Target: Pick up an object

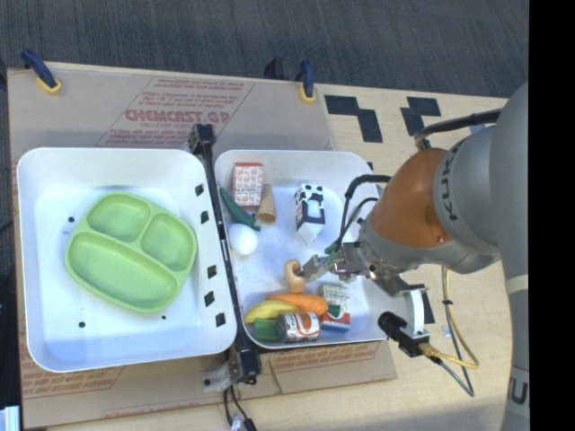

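The right bin (pixel 359 173) holds several small items. Among them are a red and white box (pixel 247 184), a brown cone (pixel 268 205), a black and white carton (pixel 310 209) and a white egg (pixel 243 239). Along the bin's front lie an orange carrot (pixel 304 303), a yellow banana (pixel 268 312), a can (pixel 302 328) and a small white carton (pixel 336 294). My gripper (pixel 316 266) hangs low in this bin, its tip just right of a small tan piece (pixel 293 272). I see nothing held in it.
The left bin (pixel 45 330) carries a green divided plate (pixel 132 250). A black divider (pixel 216 241) runs between the bins. A dark green item (pixel 235 209) lies by the egg. The arm's orange band (pixel 413 200) and loose cables (pixel 449 330) overhang the right bin's right side.
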{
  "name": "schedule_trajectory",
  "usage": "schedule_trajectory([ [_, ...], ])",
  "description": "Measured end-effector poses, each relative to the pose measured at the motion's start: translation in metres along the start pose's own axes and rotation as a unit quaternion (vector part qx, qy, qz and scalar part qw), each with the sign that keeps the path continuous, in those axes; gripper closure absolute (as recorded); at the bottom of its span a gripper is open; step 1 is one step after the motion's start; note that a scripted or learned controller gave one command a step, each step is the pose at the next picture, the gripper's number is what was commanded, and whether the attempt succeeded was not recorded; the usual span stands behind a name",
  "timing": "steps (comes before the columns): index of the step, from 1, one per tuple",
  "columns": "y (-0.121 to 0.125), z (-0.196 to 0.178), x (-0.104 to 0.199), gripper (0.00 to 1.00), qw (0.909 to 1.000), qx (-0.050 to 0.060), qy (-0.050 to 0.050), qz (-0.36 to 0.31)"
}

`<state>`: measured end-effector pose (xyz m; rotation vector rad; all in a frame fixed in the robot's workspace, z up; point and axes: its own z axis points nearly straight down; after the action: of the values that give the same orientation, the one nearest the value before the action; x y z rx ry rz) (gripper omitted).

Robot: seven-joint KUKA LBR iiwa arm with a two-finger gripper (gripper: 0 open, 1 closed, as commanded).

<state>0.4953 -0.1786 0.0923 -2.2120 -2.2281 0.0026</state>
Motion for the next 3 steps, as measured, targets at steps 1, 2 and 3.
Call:
schedule_trajectory([
  [1,0.002,-0.011,0.001,1.00,1.0000,-0.001,0.001,-0.003],
  [2,-0.018,-0.119,0.038,1.00,1.0000,-0.002,0.000,0.000],
  [3,-0.018,-0.119,0.038,0.00,1.0000,-0.001,0.000,0.000],
])
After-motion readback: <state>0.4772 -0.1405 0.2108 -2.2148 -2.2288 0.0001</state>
